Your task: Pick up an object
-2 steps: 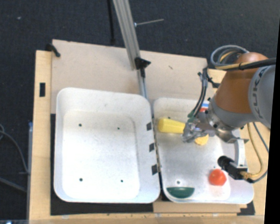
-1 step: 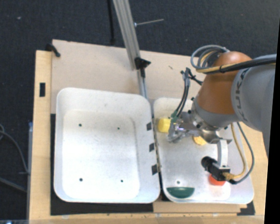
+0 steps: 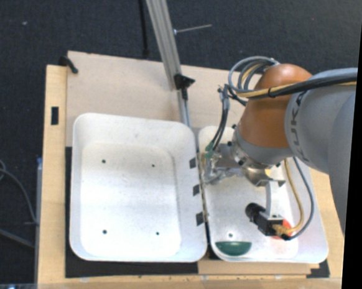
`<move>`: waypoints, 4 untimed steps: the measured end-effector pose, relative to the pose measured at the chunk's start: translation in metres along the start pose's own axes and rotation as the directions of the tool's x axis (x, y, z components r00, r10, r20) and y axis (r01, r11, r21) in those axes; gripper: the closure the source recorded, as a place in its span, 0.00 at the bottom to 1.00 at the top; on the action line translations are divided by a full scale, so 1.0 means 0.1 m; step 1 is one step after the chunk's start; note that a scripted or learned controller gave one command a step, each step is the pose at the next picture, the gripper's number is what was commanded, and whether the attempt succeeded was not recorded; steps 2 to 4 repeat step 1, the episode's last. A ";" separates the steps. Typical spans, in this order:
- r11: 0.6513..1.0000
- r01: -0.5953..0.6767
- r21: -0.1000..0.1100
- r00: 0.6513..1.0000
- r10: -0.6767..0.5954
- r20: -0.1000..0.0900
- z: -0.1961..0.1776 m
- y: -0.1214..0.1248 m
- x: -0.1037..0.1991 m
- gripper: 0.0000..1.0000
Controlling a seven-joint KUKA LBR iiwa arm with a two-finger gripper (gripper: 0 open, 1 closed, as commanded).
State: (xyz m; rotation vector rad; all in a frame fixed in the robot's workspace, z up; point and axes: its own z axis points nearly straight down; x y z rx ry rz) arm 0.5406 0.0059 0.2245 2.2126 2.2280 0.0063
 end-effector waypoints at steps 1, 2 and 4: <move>1.000 0.002 0.000 1.000 -0.002 -0.001 -0.17 -0.07 0.52 1.00; 1.000 0.002 0.000 1.000 -0.002 -0.001 -0.17 -0.07 0.52 1.00; 1.000 0.002 0.000 1.000 -0.002 -0.001 -0.17 -0.07 0.52 1.00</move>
